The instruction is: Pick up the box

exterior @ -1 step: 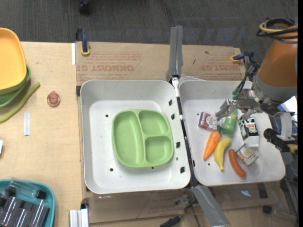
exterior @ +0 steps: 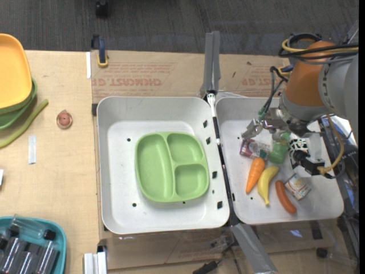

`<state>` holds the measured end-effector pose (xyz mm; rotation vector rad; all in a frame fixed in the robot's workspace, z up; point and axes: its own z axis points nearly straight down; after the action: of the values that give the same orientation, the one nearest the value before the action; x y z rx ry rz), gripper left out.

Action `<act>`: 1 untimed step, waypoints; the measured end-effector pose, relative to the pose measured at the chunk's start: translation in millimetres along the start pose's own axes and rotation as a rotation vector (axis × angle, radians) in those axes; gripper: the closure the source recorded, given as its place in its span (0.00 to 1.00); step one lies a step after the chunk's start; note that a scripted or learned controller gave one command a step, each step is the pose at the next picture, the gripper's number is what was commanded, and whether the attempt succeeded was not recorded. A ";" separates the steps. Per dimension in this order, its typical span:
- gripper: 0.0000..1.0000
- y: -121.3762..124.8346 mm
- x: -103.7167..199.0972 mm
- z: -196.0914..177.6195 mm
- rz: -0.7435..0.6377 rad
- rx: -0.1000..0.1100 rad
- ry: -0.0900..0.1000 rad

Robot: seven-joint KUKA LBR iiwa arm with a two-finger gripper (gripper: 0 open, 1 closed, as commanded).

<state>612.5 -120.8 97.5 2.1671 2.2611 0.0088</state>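
Note:
The box (exterior: 297, 186) is a small white and orange carton lying near the right bin's front right corner, beside a red sausage-shaped toy (exterior: 285, 197). My gripper (exterior: 268, 132) hangs over the back middle of the right bin (exterior: 239, 204). It is open and well behind the box, to its left. Just below the gripper lie a pink packet (exterior: 249, 148) and a green item (exterior: 279, 152). Nothing sits between the fingers.
A carrot (exterior: 255, 174) and a banana (exterior: 266, 182) lie in the right bin's middle, with a black and white toy (exterior: 299, 148) at the right. The left bin (exterior: 114, 153) holds a green divided plate (exterior: 171, 166). Black cables (exterior: 322, 167) hang near the box.

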 end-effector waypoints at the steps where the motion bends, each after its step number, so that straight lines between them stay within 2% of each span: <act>1: 0.00 -26.5 25.3 5.8 0.080 0.013 0.003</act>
<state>584.9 -96.6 91.3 2.2642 2.1799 -0.0023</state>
